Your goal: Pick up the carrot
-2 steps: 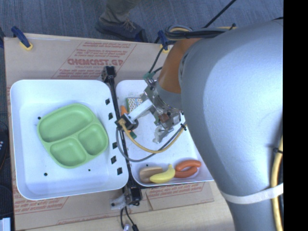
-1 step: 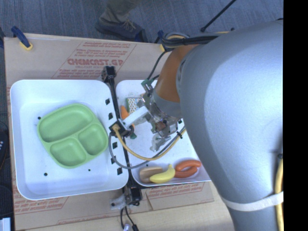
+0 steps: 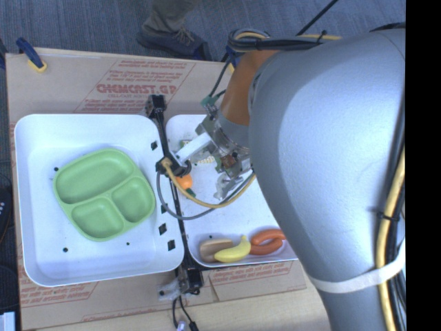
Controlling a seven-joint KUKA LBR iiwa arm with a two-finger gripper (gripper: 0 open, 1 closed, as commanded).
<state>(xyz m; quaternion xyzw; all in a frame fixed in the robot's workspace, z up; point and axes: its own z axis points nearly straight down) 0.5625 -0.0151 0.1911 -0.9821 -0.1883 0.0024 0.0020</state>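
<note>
Camera view, items as we find them:

- Cardboard sheet (image 3: 76, 81) under both bins, printed in red; we read "CHEMCAST GP". The smaller lines beneath are too fine to read.
- Claw (image 3: 226, 178): over the near bin (image 3: 207, 219). We cannot tell whether it is spread or closed.
- Carrot (image 3: 183, 181): small and orange, in that same bin. It sits just beside the claw on the side toward the bins' shared wall; we cannot tell if it is gripped.
- Same bin, corner toward the view's bottom, apart from the claw: yellow banana (image 3: 232, 252), tan bun (image 3: 215, 245), orange-red sausage (image 3: 267, 240), lying together.
- Far bin (image 3: 27, 185), beyond the shared wall: one green plate (image 3: 103, 193) with three compartments.
</note>
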